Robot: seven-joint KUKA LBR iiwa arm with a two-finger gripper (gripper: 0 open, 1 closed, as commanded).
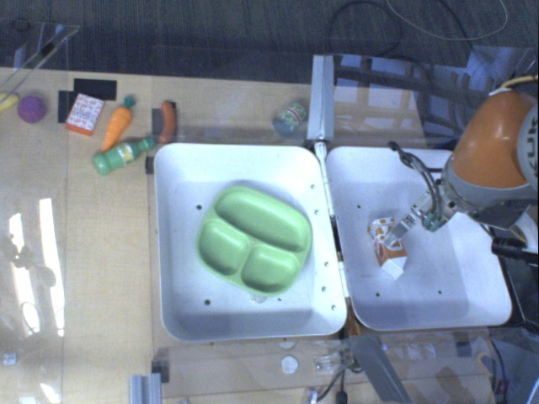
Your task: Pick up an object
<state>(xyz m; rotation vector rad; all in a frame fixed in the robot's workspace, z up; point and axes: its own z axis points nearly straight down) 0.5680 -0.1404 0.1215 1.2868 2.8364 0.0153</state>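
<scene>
A small orange and white carton (pixel 388 247) lies in the right bin (pixel 455 297), left of its middle. My gripper (pixel 402 228) reaches in from the right, low and right against the carton's upper right side. Its tip overlaps the carton, so the grip is hidden. Behind it, the grey arm with its orange band (pixel 497 141) rises at the right edge of the view.
A green divided plate (pixel 254 240) fills the middle of the left bin (pixel 181 310). On the bench behind it lie a purple ball (pixel 32 108), a small box (pixel 84 114), a toy carrot (pixel 117 124), a green bottle (pixel 123 155) and a small jar (pixel 290 118).
</scene>
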